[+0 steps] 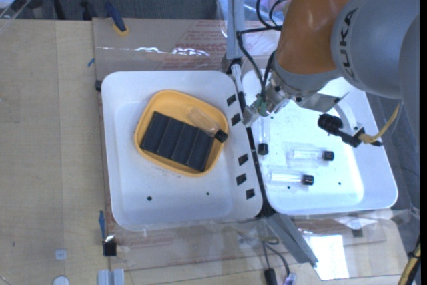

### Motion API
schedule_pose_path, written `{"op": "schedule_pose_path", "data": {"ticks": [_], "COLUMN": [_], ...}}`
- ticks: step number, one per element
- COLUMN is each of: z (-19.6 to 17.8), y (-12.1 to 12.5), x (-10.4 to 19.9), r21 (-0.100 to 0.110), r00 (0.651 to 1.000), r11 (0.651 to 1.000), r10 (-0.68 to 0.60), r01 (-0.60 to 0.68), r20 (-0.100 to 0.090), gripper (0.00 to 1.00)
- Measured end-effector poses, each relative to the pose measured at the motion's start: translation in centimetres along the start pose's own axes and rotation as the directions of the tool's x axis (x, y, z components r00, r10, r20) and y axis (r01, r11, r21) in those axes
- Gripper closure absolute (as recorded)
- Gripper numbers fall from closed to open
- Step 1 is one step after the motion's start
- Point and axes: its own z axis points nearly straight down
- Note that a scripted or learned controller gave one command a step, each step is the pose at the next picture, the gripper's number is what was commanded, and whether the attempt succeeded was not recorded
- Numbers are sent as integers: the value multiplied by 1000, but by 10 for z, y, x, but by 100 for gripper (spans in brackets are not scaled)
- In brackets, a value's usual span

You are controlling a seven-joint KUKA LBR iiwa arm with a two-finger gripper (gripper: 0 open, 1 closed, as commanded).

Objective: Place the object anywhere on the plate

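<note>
One plate [148, 122] bears one black slab [177, 140], one tube [205, 121]; three tubes [309, 155] lie right. Gripper [261, 105] state: cannot tell.

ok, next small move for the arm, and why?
Probably drop toward the nearer clear vial in the right bin. The gripper sits over that bin's left edge, two black-capped vials lie loose there, and the yellow plate in the left bin already carries a black ribbed block.

I read "KUKA" in dark letters, partly cut off, on the grey arm [380, 30] beside its orange band [310, 30]. I can make out nothing else.
</note>
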Motion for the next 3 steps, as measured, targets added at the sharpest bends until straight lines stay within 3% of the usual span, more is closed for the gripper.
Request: {"op": "schedule_pose_path", "data": {"ticks": [1,2,3], "z": [0,0,0], "y": [-2,18,18], "x": [16,27,27], "r21": [3,-1,-1], "r00": [994,972,972], "r11": [994,972,972], "r10": [-106,-235,-235], "r01": [106,235,235], "r20": [-3,0,0], "gripper": [100,100,0]}}
